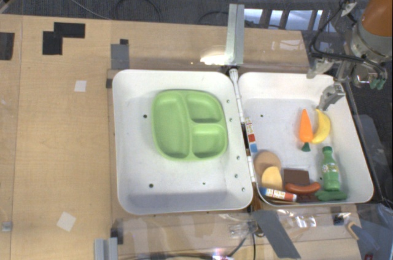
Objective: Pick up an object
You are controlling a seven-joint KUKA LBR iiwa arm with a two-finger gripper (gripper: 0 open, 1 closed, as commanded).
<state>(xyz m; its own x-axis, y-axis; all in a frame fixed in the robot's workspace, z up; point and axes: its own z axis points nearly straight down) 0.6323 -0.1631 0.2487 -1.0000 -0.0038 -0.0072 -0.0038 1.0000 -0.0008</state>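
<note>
The right bin (276,99) holds several toy foods. An orange carrot (305,125) lies beside a yellow banana (322,126) near the bin's far right side. A green bottle (330,170) lies below them. At the front sit a tan bread piece (266,160), a pale yellow round piece (272,177), a brown block (296,177), a reddish sausage (302,188) and a small white and red tube (277,193). My gripper (332,94) hangs over the bin's far right corner, just above the banana, with nothing seen in it.
The left bin (135,179) carries a green divided plate (188,124). A metal divider (242,130) runs between the bins, and an upright metal post (236,34) stands behind them. The arm's grey wrist and cables (362,37) fill the upper right.
</note>
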